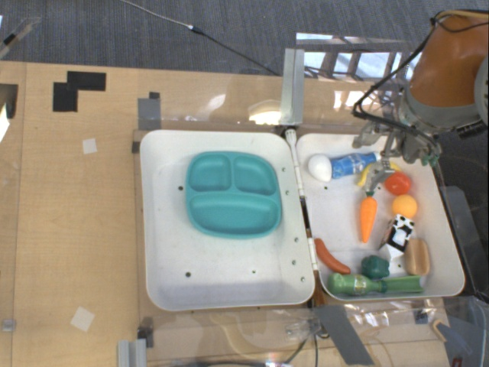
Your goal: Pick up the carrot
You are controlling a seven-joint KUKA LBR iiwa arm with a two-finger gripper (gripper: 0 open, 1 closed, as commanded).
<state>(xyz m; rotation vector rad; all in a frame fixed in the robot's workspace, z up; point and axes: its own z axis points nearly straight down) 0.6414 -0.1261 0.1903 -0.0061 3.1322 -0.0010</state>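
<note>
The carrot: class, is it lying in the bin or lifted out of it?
Lying in the bin. The carrot rests flat on the right bin's floor, leafy end up-frame, below the end effector.

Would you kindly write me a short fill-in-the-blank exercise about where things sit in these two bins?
1. The carrot lies in the ____ bin as the camera sees it.
2. The divided plate in the other bin is coloured ____.
3. The pincer hangs over the far end of the bin, with the carrot lying ____ of it, toward the camera.
4. The green bottle lies along the bin's ____ wall.

Missing words: right; teal; short; near
</note>
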